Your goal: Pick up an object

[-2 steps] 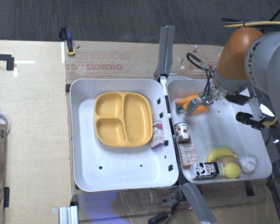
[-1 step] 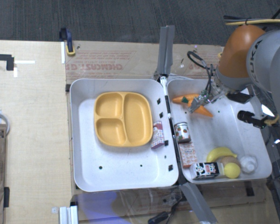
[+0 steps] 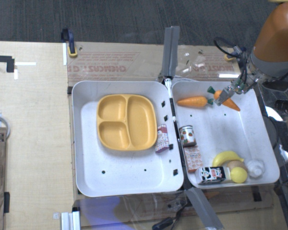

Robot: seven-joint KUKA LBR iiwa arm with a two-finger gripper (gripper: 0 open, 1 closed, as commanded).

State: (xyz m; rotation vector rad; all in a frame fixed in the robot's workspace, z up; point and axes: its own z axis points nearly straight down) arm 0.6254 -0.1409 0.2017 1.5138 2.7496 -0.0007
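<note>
Carrot (image 3: pixel 194 101) lies crosswise, tip left, greens toward gripper (image 3: pixel 224 97).

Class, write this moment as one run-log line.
arm: over right bin | pincer: at second carrot, far end | grasp: unclear | left bin: yellow plate

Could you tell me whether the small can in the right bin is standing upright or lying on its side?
Upright, it seems: the small can shows its round top rim above the label, standing near the left wall of the right bin.

Dark carpet (image 3: pixel 110 13), pale wooden bench (image 3: pixel 29 143)
</note>
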